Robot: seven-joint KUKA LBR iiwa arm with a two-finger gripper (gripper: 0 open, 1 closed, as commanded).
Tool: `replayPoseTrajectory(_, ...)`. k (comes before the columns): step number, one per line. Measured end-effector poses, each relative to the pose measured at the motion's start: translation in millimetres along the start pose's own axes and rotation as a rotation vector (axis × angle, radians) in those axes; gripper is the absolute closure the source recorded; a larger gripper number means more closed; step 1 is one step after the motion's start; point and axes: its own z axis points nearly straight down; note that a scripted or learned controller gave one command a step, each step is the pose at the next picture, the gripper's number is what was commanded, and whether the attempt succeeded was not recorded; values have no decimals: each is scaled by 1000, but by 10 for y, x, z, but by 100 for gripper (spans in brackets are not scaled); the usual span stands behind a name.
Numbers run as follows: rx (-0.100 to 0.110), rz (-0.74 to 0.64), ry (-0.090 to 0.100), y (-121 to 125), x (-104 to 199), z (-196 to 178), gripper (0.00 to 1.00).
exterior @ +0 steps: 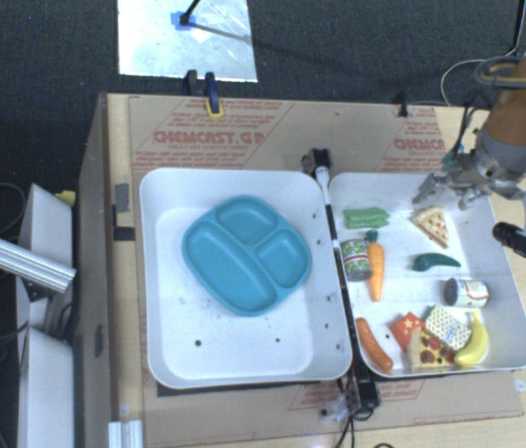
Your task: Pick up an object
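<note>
Camera view: the task is at the approach step; nothing is lifted, and every candidate object lies on the floor of the right bin [515, 292]. The pincer [451, 190] hangs over the far right part of that bin, just beyond the pizza slice [432, 226], which is the nearest object and the likeliest target. The slice lies flat, apart from its neighbours: the green pod [366, 217] to its left, the dark green pepper [434, 262] nearer the camera. The carrot [375, 269], the small can [468, 293], the banana [475, 342] and the sausage [374, 344] lie farther towards the near side, some crowded together. The pincer's prongs appear spread, with nothing between them, though the detail is small. The next move calls for a short shift towards the near side to centre over the slice, then a straight descent; a flat wedge offers little height, so the prongs must straddle its edges low to the bin floor. The arm [515, 124] enters from the right, wrist bent downward, orange band above it. The left bin [165, 278] holds a blue divided plate [244, 255] and plays no part here
</note>
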Motion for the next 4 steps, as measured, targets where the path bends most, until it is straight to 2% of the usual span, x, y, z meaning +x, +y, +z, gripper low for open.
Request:
replayPoseTrajectory(1,-1,-2,1,-177,192,30,0)
replayPoseTrajectory(2,-4,-2,0,14,7,-536,0)
replayPoseTrajectory(3,0,-3,3,-155,961,-236,0)
replayPoseTrajectory(4,-3,0,0,10,515,-590,0)
